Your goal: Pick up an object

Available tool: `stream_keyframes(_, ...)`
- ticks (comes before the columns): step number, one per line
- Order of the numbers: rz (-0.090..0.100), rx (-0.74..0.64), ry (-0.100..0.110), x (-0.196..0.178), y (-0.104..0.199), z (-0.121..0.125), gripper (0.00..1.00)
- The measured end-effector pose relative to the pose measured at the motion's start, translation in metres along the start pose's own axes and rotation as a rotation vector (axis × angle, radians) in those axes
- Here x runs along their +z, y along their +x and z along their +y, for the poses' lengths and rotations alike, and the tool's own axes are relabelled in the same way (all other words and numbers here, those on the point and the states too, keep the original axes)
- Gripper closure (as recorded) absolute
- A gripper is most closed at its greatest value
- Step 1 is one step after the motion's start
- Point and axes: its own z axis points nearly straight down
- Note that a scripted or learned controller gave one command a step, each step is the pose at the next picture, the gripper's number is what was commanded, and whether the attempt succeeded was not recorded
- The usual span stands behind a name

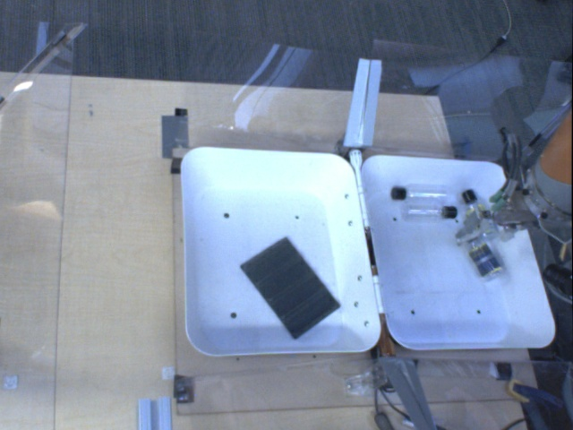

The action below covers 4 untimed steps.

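Over the right bin (537,325), near its far right side, the jaws (483,227) hang low; whether they are apart or closed I cannot tell, and nothing shows between them. Just below lies a small dark object (485,260). Clear vials (428,202) with black caps lie to the left. A dark slab (290,287) rests tilted in the left bin (206,240).

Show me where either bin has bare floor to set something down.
Left bin: free along its far and left sides, around the dark slab lying near the front middle. Right bin: free across the near and left floor. Its far right is crowded with clear vials, a small dark item and the tool.
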Motion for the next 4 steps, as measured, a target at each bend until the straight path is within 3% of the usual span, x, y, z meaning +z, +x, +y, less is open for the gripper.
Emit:
stream_keyframes(1,0.005,0.063,-0.005,0.071,0.004,0.035,0.0)
stream_keyframes(2,0.001,0.037,-0.007,0.08,0.041,0.072,0.0)
stream_keyframes(3,0.001,0.013,0.024,0.081,0.06,0.105,0.0)
stream_keyframes(4,0.005,-0.019,-0.005,0.079,0.002,0.052,0.0)
